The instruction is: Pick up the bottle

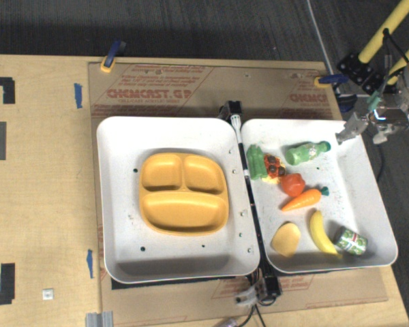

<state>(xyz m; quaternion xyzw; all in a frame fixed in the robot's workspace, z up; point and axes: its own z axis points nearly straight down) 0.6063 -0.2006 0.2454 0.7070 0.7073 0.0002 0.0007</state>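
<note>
The bottle (307,152) is green with a white cap and lies on its side in the right bin (368,182), near the bin's far edge, cap pointing right. My gripper (363,133) hovers over the far right corner of that bin, just right of the bottle and above it. Its two fingers (346,131) are spread apart with nothing between them.
In the right bin also lie a green vegetable (255,162), a red tomato (293,182), a carrot (301,199), a banana (320,232), a yellow lemon (285,238) and a green can (351,242). The left bin (116,203) holds a yellow divided plate (184,191).
</note>
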